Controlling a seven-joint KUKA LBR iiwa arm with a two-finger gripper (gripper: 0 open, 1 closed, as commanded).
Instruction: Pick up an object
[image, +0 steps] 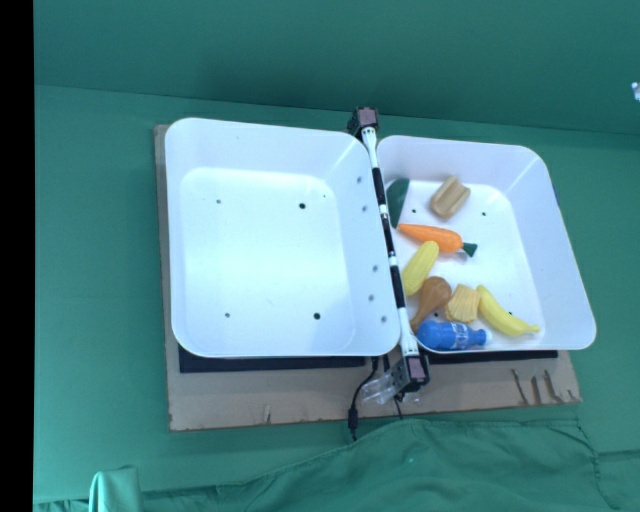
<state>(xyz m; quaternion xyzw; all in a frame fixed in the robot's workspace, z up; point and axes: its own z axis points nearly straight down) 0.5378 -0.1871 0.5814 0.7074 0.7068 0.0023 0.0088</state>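
The right bin (553, 215) holds several toy foods along its left side. An orange carrot (431, 237) with a dark green top lies near the divider. A tan bread piece (449, 197) sits above it, with a dark green piece (397, 194) to its left. Lower down lie a yellow corn cob (420, 267), a brown drumstick (431, 299), a pale yellow chunk (462, 303), a yellow banana (503, 314) and a blue bottle (450, 336).
The left bin (262, 240) stands beside the right one, on a cardboard sheet (300, 400). A black-and-white rod (386, 230) runs along the seam between the bins, with a clamp and cable (395, 385) at its near end. Green cloth surrounds the bench.
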